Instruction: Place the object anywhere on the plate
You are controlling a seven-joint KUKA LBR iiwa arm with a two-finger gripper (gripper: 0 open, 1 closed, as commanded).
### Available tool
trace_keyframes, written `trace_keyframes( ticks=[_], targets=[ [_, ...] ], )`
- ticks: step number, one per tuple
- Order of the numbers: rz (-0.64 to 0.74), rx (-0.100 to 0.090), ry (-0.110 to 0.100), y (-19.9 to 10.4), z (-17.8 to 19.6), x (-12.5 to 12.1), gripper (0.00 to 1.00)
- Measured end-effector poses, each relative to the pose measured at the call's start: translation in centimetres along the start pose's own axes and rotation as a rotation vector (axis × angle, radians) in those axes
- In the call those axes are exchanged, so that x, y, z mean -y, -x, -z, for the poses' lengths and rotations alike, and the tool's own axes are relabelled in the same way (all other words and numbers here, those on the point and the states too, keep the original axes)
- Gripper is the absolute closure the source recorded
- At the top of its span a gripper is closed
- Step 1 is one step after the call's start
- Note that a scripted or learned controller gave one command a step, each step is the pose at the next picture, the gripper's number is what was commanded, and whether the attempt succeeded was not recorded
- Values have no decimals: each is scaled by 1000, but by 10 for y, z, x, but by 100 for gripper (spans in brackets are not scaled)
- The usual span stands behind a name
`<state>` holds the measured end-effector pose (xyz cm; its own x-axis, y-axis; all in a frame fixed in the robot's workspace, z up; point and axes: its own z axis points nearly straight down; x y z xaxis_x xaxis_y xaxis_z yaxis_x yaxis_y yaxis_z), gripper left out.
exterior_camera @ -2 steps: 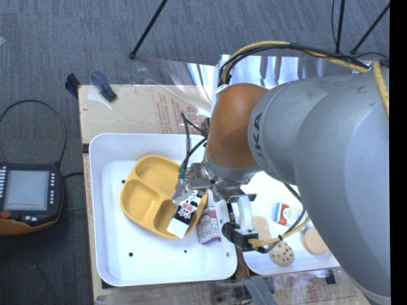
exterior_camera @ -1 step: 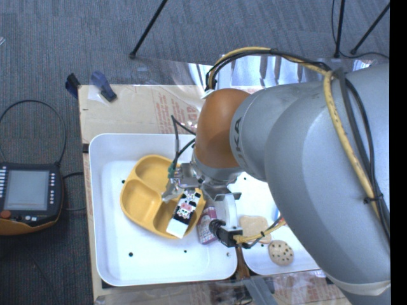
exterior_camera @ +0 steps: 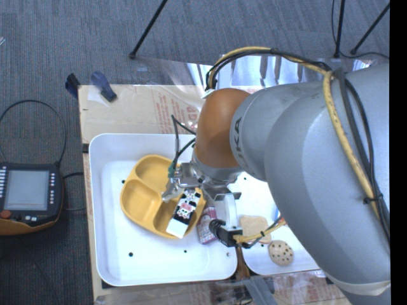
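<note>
White bin (exterior_camera: 108, 246) holds yellow plate (exterior_camera: 143, 192).

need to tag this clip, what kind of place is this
Probably a robotics lab or test cell, not a home. A big grey industrial arm reaches over white bins on a bench, a teach pendant lies on the carpeted floor, and tripod legs stand behind.

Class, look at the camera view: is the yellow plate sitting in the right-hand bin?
No, the yellow plate lies in the left bin, beside the gripper.
</note>
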<state>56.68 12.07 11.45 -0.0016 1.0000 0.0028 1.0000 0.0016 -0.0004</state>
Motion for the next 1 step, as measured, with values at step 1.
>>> trace_keyframes(
  ticks=[1],
  targets=[
    [0,0,0,0,0,0,0]
  ],
)
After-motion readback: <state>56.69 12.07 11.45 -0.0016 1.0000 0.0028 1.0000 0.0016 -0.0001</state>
